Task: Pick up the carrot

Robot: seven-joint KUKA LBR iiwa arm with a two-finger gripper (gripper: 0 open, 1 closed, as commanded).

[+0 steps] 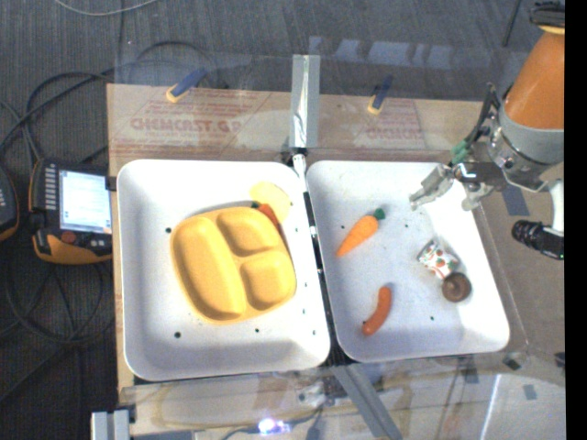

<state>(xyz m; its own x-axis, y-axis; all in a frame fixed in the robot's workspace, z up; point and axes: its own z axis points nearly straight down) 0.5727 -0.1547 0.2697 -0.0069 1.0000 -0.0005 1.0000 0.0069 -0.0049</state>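
Right bin (pixel 486 337) holds the carrot (pixel 359 233) in open floor, jaws (pixel 447 185) spread empty near its rim.

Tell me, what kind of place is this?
Probably a robotics lab test bench: a grey-and-orange robot arm reaches over two white bins holding toy food such as a carrot, with a handheld control pendant and loose cables on the carpet.

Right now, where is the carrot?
The carrot lies in the right bin, upper left part, near the divider, above the sausage and left of the gripper.
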